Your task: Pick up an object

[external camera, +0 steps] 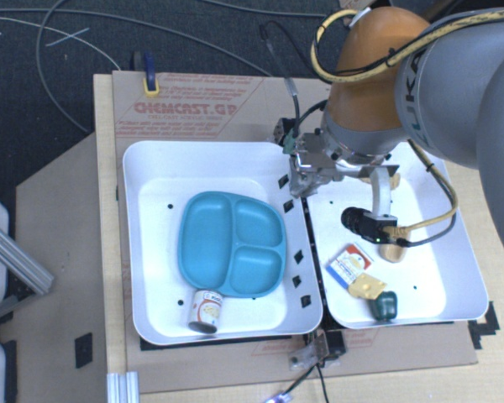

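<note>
The gripper (303, 173) is hanging over the wall between the two bins, and how open it is cannot be told. The blue divided plate (231, 243) is lying apart from it in the left bin (143, 225), and the small packet (350, 267) is lying in the right bin (454, 267).
</note>
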Controlling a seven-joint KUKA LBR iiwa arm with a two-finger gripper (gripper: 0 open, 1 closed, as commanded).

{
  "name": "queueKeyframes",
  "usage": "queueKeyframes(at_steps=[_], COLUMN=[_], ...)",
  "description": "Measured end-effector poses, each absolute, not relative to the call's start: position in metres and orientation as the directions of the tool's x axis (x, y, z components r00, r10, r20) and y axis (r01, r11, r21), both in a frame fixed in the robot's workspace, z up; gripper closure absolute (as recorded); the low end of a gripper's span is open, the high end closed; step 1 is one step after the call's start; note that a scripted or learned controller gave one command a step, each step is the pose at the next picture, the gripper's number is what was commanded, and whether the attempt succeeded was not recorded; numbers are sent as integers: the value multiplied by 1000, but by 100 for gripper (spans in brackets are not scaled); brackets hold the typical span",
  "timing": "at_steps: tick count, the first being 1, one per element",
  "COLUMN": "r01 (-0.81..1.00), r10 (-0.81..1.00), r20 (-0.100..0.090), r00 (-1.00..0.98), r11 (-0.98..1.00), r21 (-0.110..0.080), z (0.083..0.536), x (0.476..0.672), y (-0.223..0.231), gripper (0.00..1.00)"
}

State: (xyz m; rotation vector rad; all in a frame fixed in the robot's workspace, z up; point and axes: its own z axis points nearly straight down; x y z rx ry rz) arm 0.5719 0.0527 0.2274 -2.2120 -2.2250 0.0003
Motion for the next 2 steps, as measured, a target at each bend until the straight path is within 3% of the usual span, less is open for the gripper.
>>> queueKeyframes(at_steps=[1,2], r01=[1000,1000], r10=[1000,1000], r20=[1,1], r00=[-3,0], r11=[3,0], r21=[-5,-3], z=[220,220], x=[551,552], y=[92,90], gripper=[100,0])
